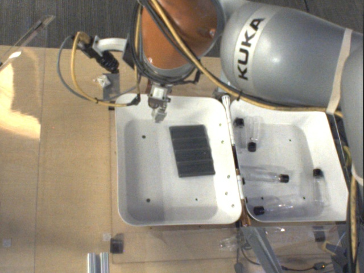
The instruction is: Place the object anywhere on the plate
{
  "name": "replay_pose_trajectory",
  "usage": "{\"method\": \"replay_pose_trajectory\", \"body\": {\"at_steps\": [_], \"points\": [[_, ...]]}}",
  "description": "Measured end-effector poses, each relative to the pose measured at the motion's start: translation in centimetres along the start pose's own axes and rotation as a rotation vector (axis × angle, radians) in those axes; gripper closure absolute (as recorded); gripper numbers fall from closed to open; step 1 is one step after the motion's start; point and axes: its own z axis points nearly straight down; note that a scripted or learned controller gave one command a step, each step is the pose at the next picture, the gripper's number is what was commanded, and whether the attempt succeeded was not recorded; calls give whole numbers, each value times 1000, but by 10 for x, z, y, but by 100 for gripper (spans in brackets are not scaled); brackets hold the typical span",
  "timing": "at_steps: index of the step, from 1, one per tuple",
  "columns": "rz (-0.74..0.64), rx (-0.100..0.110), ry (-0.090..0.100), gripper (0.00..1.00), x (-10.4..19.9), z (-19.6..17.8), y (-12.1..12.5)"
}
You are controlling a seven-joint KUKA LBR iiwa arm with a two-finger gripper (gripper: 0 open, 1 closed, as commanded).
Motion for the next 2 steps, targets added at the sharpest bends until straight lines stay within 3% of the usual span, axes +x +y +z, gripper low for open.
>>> {"method": "replay_pose_trajectory", "body": {"at_steps": [1, 2], "points": [[83, 4, 7, 100, 15, 124, -6], [366, 2, 2, 100, 14, 27, -6]]}}
